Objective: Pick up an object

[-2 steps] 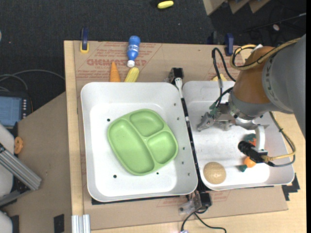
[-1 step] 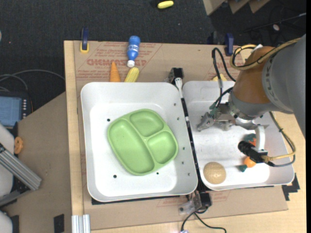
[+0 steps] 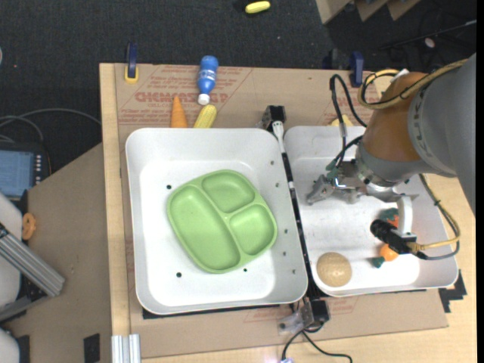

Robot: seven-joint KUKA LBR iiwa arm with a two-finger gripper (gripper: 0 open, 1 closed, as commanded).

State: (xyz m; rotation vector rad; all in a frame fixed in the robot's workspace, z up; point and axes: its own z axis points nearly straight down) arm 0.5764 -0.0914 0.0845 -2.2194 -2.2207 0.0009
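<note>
A green plate (image 3: 221,220) with 3 compartments lies flat in the left bin (image 3: 151,157), slightly turned. In the right bin (image 3: 318,138), a round tan ball (image 3: 333,269) rests at the near edge, an orange-and-green piece (image 3: 387,252) just beside it.

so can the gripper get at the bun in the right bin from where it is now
Probably yes. The bun lies by itself near the right bin's front edge, with bare floor between it and the gripper. Nothing covers it, though the front wall close behind could crowd a grasp.

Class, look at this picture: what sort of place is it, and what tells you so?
Probably a robotics lab test bench: a grey arm reaching over two white bins, loose cables, and toy food.
</note>
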